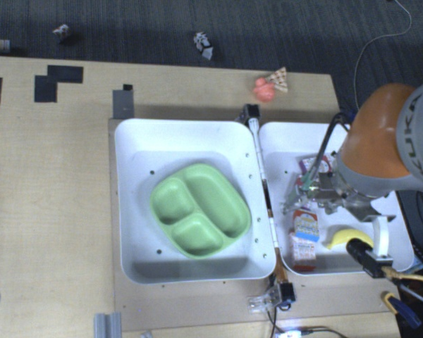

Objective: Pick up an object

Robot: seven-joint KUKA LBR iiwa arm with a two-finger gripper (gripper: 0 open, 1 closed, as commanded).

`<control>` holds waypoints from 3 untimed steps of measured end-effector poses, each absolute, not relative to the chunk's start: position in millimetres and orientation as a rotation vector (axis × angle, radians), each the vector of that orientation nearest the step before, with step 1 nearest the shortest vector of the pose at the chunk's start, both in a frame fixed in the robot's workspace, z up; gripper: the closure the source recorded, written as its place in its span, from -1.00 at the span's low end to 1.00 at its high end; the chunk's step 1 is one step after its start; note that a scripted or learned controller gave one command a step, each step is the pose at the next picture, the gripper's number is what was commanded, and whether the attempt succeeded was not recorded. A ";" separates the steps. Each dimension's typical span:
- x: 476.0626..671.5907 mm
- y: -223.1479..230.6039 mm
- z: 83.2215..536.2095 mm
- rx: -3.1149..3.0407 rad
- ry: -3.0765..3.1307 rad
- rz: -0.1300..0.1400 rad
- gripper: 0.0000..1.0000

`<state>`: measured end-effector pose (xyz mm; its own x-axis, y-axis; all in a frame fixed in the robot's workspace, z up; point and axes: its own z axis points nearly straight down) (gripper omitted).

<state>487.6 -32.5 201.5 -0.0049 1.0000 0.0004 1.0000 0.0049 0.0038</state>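
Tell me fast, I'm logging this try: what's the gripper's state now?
Gripper: low in the right bin, over the clutter; open or shut cannot be told.

Divided tray (200,208) in left bin (130,189), packet (304,234) in right bin (282,143)

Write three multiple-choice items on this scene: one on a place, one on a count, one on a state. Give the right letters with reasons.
1. Where does the green divided plate lie?
A. left bin
B. right bin
C. on the floor

2. How many compartments does the plate have?
A. two
B. three
C. five

3. How does the plate sit?
A. flipped over
B. standing on its edge
C. flat, open side up

Key: 1 A, it rests inside the left bin. 2 B, three hollows show. 3 C, its hollows face the camera. The gripper is over the right bin, beside the yellow object.
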 end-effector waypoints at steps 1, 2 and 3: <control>487.6 -32.5 201.5 2.214 2.225 0.005 -1.00; 487.7 -81.3 93.7 2.215 2.224 0.005 -1.00; 489.0 -80.8 104.0 2.211 2.224 0.008 1.00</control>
<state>489.0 -80.8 104.0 -0.0061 1.0000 -0.0004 1.0000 0.0061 0.0079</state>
